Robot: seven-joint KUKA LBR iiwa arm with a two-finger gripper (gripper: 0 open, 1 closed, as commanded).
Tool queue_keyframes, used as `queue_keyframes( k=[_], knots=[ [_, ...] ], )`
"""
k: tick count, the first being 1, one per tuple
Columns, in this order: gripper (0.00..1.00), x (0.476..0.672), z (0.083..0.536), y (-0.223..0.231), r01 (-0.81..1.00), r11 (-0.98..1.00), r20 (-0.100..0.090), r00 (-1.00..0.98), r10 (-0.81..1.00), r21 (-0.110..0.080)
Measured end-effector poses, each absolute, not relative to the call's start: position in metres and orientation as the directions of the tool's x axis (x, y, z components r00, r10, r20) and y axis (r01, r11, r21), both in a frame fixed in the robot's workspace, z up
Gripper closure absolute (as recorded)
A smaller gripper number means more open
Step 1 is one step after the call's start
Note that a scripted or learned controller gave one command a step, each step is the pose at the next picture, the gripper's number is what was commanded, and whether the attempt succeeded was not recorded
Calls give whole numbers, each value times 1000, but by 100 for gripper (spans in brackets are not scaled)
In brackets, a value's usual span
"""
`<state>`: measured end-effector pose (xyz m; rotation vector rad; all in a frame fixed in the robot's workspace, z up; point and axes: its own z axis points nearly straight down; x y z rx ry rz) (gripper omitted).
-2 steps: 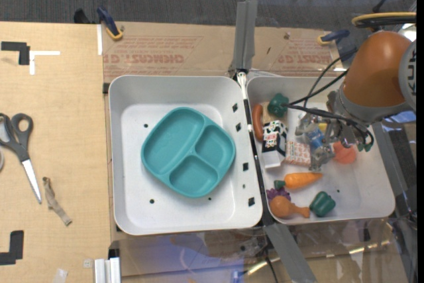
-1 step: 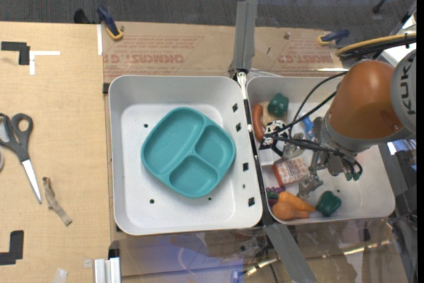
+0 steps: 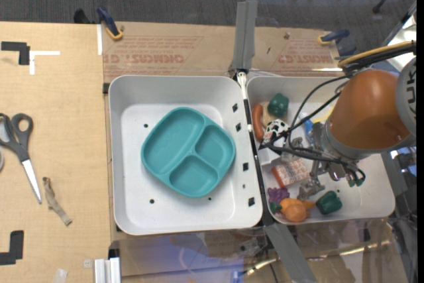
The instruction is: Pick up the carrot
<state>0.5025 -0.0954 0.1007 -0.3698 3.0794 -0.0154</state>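
- While the arm (image 3: 371,113) hangs over the right bin (image 3: 377,205), the carrot (image 3: 257,121) lies along that bin's left wall, an orange, elongated piece just beside a black-and-white spotted toy (image 3: 275,129) and below a dark green piece (image 3: 278,103).
- Judging by its look, the carrot is probably a light, stiff plastic toy with a smooth, somewhat slippery skin; a pinch across its narrow middle seems safest, though the wall leaves little space for a finger on that side.
- Near the bin's front, the gripper (image 3: 310,187) sits well apart from the carrot, close to an orange-yellow toy (image 3: 295,210), a green block (image 3: 328,203), a purple piece (image 3: 276,195) and a reddish packet (image 3: 290,173); whether its fingers stand wide or narrow I cannot tell, as cables and the wrist clutter that spot.
- Both bins are smooth white plastic; the left bin (image 3: 126,142) carries a teal divided plate (image 3: 189,152).
- Brown board covers the bench (image 3: 53,142), with scissors (image 3: 21,149) lying far left, and dark carpet stretches behind.
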Motion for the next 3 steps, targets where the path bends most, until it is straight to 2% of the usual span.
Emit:
queue_keyframes(
  k=[1, 2, 3],
  knots=[
    [0, 500, 100, -103, -78, 997, -36, -996, -78, -10],
    [0, 498, 102, -98, -197, 980, -46, -979, -198, -16],
    [0, 486, 121, -100, 197, 980, -9, -980, 197, 0]
  ],
)
